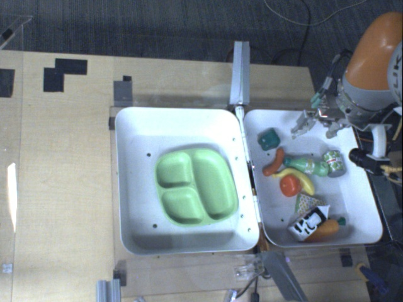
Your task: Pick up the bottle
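Nearest us, the bottle (313,164) lies crosswise, below-left of our gripper (318,123), its fingers (301,125) spread wide, holding nothing.

Arm (378,49) cut off by right edge; upper links out of frame. Gripper (318,123) small, blurred; jaw spread unreadable. Bottle (315,165) partly behind banana (303,178), label unreadable. Carrot (324,230) half under black-white toy (310,222). Cable (308,8) runs off top edge. Bracket (255,274) cropped at bottom.
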{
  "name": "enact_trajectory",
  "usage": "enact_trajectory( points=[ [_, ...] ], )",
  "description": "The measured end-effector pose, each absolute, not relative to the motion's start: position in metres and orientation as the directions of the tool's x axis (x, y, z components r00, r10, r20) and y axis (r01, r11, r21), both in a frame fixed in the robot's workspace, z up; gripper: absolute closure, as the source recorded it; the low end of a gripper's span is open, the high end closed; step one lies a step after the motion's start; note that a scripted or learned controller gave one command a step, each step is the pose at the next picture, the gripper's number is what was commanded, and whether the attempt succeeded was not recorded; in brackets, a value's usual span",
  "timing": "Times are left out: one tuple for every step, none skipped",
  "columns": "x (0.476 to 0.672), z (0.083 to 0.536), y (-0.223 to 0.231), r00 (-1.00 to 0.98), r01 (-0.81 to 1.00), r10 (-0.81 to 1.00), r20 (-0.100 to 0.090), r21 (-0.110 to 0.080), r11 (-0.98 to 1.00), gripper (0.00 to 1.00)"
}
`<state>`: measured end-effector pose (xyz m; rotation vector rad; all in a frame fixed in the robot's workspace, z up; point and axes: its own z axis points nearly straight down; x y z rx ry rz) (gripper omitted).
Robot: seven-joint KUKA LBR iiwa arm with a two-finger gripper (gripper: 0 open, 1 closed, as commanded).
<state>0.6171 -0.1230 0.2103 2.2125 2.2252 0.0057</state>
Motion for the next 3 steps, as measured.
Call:
enact_trajectory(
  points=[
    [0.594,0.098,-0.131,0.048,0.999,0.999,0.0,0.005,-0.048,0.0],
    [0.597,0.11,-0.131,0.047,0.999,0.999,0.0,0.011,-0.047,1.0],
    [0.638,0.232,-0.071,0.075,0.997,0.997,0.0,0.008,-0.075,1.0]
  ],
)
